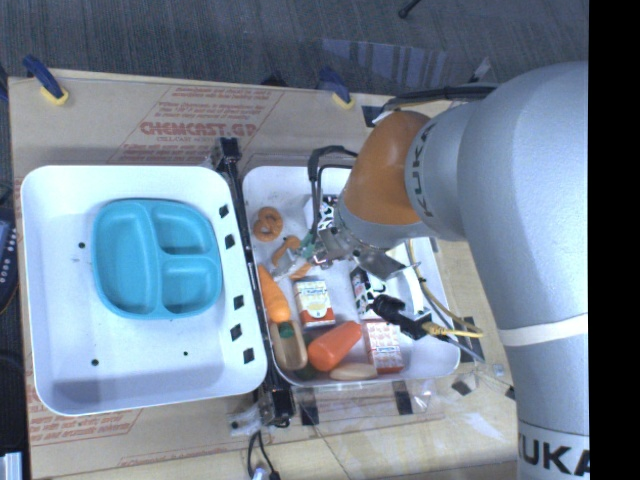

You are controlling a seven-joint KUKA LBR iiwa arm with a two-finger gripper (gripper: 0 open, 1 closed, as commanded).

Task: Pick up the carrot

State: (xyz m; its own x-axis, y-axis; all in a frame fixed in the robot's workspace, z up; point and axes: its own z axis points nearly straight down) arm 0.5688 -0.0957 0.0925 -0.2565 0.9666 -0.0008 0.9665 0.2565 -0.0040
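The carrot [273, 294] is a slim orange piece lying lengthwise along the left wall of the right bin [285, 180]. My gripper [306, 255] hangs low over the middle of that bin, just up and to the right of the carrot's top end. The wrist and the orange band cover much of it. I see nothing held in it.
Around the carrot the right bin holds a brown ring-shaped pastry [267, 223], a small carton [315, 302], a stubby orange-red piece [333, 344], a red and white box [382, 347] and a wooden piece [290, 346]. The left bin [60, 368] holds a blue divided tray [157, 257].
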